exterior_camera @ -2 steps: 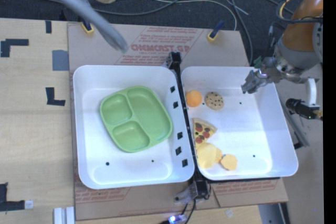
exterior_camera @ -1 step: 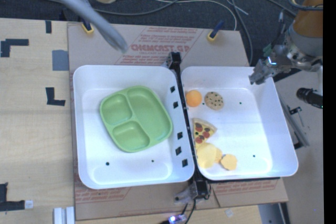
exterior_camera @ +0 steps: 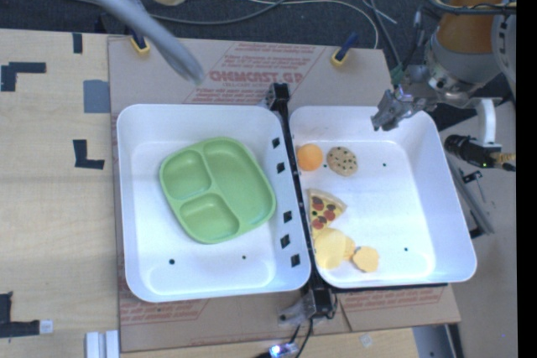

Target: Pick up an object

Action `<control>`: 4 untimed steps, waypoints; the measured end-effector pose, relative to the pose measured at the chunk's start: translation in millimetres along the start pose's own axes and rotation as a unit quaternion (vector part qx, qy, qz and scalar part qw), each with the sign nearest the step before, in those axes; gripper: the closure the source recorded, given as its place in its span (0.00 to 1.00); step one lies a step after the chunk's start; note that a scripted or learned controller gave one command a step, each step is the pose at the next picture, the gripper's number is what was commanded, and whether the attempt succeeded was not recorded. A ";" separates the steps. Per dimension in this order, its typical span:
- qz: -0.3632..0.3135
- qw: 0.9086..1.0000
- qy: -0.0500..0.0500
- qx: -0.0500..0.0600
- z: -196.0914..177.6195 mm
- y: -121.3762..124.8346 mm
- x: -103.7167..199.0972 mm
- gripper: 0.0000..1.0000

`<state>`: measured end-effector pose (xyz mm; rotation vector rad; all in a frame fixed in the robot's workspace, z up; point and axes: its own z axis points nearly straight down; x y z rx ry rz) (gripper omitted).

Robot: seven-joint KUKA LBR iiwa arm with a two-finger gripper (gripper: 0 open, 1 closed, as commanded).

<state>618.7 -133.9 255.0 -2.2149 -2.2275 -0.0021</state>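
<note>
Toy food pieces are what the arm can pick from, and they lie in the right bin (exterior_camera: 419,180). The claw (exterior_camera: 388,115) hangs at the upper right of the frame, over the bin's far rim; nothing sits between its tips, and how wide it stands I cannot tell from this angle.

Nearest to it, lower left in the frame, is a cookie (exterior_camera: 341,160), with an orange ball (exterior_camera: 310,157) just beside that, close to the bin's left wall. Further toward the bottom of the frame lie a pizza slice (exterior_camera: 324,209), a yellow piece (exterior_camera: 334,248) and a small round slice (exterior_camera: 365,259), bunched near the wall.

To do this well, I judge the arm should go for the cookie, which sits apart from the wall, centre over it and come straight down. The flat pieces look hard to grip. A green tray (exterior_camera: 217,189) lies in the left bin (exterior_camera: 143,180), on the surface.
</note>
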 end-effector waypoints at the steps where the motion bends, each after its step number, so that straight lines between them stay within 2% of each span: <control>1: 0.000 1.000 0.000 0.001 10.7 4.7 43.6 1.00; 2: 0.000 1.000 0.000 0.001 20.6 19.0 99.6 1.00; 4: 0.000 1.000 0.000 0.001 13.1 26.9 201.1 1.00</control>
